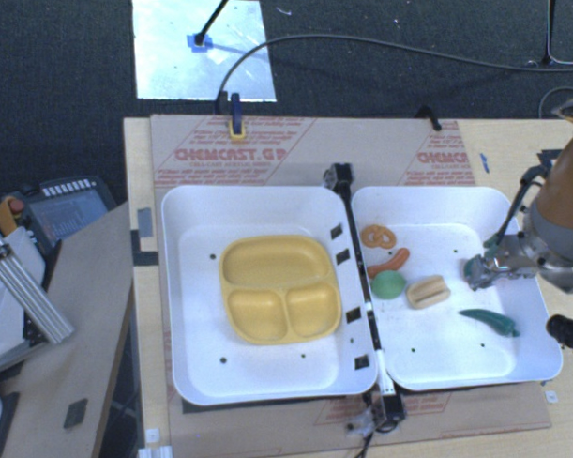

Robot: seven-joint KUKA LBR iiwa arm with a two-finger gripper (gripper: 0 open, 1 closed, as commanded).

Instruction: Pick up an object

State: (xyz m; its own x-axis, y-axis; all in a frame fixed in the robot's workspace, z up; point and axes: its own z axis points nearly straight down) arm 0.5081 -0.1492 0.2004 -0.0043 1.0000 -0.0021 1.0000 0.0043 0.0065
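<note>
Right bin (473, 203): pretzel (379, 236), orange sausage (389, 262), green ball (389, 285), tan bun (427, 291), dark-green pepper (491, 321). Pincer (475, 272) beside bun; aperture cannot be told.

The right bin (497, 357) holds five things around the ball (389, 285): pretzel (378, 236) behind it, sausage (389, 261) between them, bun (427, 291) just right, pepper (491, 321) farther right (nearer the front). A divided tray (275, 288) lies left, in the left bin (190, 302).
</note>
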